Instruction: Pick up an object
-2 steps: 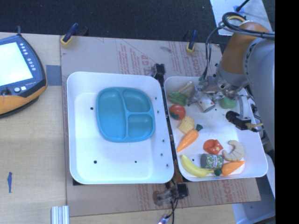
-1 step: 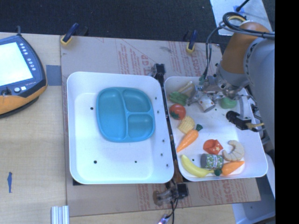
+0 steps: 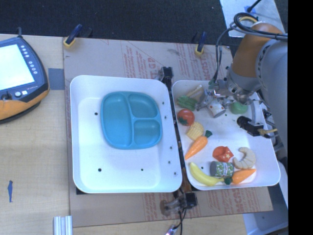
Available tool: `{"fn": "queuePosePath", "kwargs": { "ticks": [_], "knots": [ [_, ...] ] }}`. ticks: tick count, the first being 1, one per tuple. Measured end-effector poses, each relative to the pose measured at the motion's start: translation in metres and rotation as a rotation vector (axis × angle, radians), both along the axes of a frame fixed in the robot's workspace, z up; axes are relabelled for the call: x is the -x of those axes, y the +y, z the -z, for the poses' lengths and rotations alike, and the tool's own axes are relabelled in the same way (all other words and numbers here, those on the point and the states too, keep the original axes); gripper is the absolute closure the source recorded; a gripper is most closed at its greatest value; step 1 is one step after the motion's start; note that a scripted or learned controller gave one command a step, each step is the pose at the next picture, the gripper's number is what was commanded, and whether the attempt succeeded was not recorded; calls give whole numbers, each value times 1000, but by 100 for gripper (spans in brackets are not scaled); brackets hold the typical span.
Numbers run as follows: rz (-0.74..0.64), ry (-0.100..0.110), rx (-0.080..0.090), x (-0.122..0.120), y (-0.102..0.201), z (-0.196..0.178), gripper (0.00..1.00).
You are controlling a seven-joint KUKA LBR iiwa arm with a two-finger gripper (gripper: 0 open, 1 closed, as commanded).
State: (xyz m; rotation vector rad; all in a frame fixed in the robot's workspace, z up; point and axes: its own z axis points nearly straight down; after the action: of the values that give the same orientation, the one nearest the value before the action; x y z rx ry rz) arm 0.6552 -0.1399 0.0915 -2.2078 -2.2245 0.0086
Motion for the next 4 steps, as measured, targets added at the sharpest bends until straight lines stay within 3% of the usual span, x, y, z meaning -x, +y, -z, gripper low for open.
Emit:
{"fn": "queuePosePath", "kwargs": {
  "ticks": [4],
  "knots": [
    [0,-2,0,-1,-5,0,0]
  ]
}}
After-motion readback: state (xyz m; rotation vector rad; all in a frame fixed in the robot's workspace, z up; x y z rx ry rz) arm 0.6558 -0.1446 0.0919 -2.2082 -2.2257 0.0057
